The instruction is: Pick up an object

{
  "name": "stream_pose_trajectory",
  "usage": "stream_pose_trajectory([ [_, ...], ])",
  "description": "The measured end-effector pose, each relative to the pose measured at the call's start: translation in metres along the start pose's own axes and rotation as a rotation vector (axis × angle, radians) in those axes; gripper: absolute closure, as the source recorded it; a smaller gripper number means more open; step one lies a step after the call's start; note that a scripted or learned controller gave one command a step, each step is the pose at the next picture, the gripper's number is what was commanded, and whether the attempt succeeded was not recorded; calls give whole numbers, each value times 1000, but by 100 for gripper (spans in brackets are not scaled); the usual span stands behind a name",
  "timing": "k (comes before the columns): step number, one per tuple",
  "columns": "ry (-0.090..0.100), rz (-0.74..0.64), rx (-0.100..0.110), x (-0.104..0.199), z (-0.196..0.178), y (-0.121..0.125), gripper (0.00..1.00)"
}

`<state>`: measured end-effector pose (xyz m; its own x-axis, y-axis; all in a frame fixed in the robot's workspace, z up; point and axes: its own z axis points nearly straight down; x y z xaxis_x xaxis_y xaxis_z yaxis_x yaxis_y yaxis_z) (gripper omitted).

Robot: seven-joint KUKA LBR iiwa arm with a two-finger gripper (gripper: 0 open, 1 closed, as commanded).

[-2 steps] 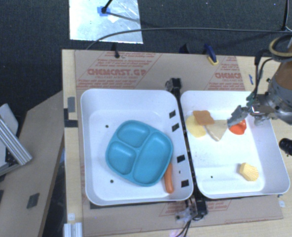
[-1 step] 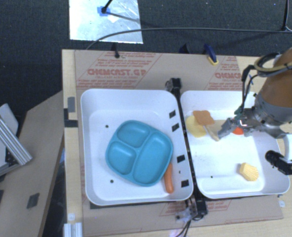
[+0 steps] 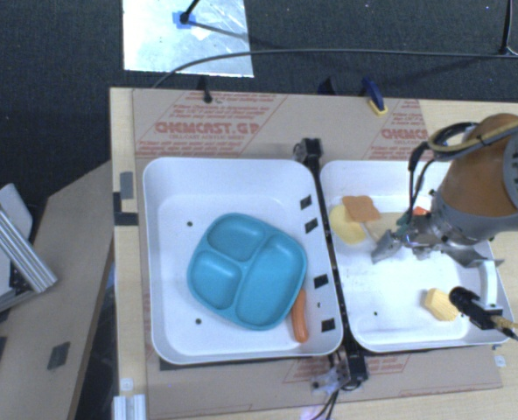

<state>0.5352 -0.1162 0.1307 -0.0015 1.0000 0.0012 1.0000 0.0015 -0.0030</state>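
Observation:
In the right bin (image 3: 390,331) lie a pale yellow round piece (image 3: 348,225), an orange-brown slab (image 3: 360,207) touching its far side, and a yellow chunk (image 3: 439,304) near the front right. My gripper (image 3: 387,248) hangs low over the bin's middle, just right of the round piece and the slab, and apart from them. The arm's orange wrist band (image 3: 478,178) rises behind it. In the left bin (image 3: 167,261) a blue divided plate (image 3: 247,269) rests, with an orange sausage-like piece (image 3: 299,315) beside its front right rim.
Black clips line the wall between the two bins (image 3: 316,234). A dark cable (image 3: 471,309) crosses the right bin's front right corner next to the yellow chunk. Behind the bins a cardboard sheet (image 3: 268,121) covers the bench.

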Motion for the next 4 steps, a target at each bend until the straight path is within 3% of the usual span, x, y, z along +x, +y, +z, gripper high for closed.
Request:
stream_pose_trajectory([
  [1, -1, 1, -2, 0, 48, 0, 0],
  [2, 0, 0, -7, 0, 35, 2, 100],
  [4, -3, -2, -10, 3, -78, 7, 100],
])
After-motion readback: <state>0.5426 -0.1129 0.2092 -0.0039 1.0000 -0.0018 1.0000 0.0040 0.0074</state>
